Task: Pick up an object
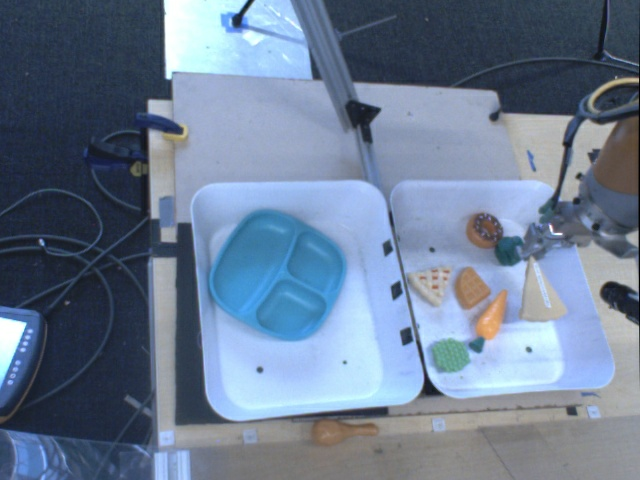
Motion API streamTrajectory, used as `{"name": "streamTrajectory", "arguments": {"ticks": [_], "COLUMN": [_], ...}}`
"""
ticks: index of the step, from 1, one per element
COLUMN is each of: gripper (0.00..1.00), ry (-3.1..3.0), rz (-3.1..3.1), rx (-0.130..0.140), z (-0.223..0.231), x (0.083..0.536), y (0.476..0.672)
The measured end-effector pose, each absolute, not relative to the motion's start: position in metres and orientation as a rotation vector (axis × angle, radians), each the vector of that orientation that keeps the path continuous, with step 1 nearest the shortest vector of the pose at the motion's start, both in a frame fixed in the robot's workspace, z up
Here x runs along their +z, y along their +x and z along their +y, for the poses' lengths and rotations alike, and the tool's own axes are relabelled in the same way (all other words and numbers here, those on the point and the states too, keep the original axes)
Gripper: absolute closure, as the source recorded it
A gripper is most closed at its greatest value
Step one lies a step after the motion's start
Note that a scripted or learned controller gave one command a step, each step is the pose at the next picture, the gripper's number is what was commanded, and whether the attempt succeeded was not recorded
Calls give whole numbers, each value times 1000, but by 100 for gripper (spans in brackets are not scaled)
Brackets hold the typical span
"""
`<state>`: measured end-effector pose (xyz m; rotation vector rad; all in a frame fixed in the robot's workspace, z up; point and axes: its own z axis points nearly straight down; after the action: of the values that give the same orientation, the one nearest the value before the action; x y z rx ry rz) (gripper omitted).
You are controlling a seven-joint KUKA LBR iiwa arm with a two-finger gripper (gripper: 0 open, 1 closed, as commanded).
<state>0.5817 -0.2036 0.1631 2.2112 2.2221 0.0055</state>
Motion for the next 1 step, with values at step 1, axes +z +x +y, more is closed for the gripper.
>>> {"name": "streamTrajectory", "arguments": {"ticks": [1], "gripper": [100], "ry": [2207], "rz": [2223], "rx": [6], "z": [-205], "x": [228], "y": [587]}}
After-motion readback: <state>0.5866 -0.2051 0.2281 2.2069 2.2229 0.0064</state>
